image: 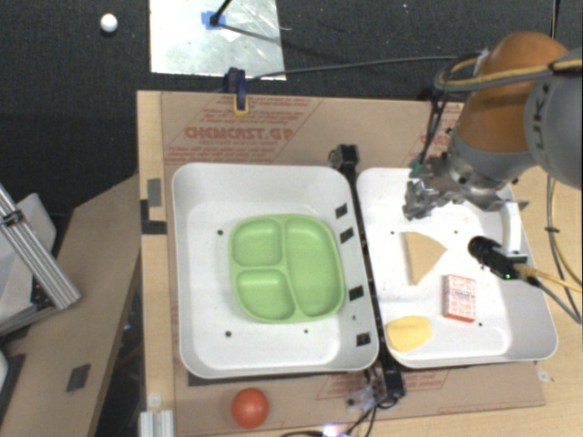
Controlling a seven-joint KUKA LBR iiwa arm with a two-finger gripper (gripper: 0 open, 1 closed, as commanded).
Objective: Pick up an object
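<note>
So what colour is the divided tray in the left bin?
Light green. The divided tray shows clearly in the camera view, lying flat in the left bin.

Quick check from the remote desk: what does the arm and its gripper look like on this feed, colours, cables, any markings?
The arm is grey, with a rounded orange band above the wrist. Thin cables loop over the orange part and hang down its left side. The gripper is a small grey metal piece, darker than the arm. I can't make out any markings at this resolution.
</note>
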